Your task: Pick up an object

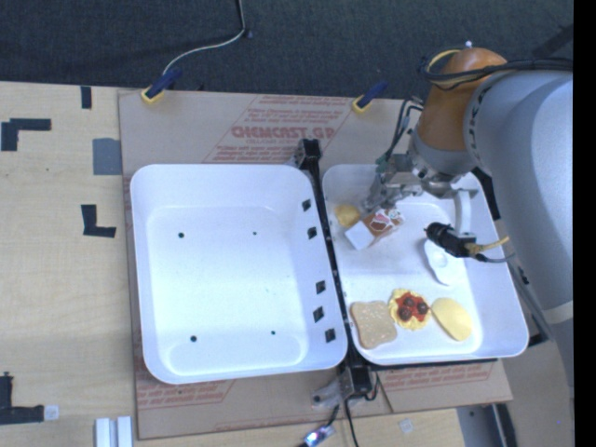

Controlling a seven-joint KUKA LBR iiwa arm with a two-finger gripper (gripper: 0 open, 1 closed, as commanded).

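My gripper [380, 203] hangs low over the far left part of the right bin [494, 343], right above a small red and white packet [383, 222]. A white block [358, 237] lies just left of the packet, with a small yellow piece [346, 215] beside it near the bin's left wall. Along the near side of the bin lie a slice of toast [373, 323], a round tart with red topping [410, 308] and a yellow lemon-like piece [453, 318]. The packet's top is partly hidden by the gripper.
The left bin [149, 250] stands beside the right one, with a black divider [317, 240] between them. Both rest on a cardboard sheet [270, 128]. The grey arm [521, 138] fills the space over the right bin's right side.
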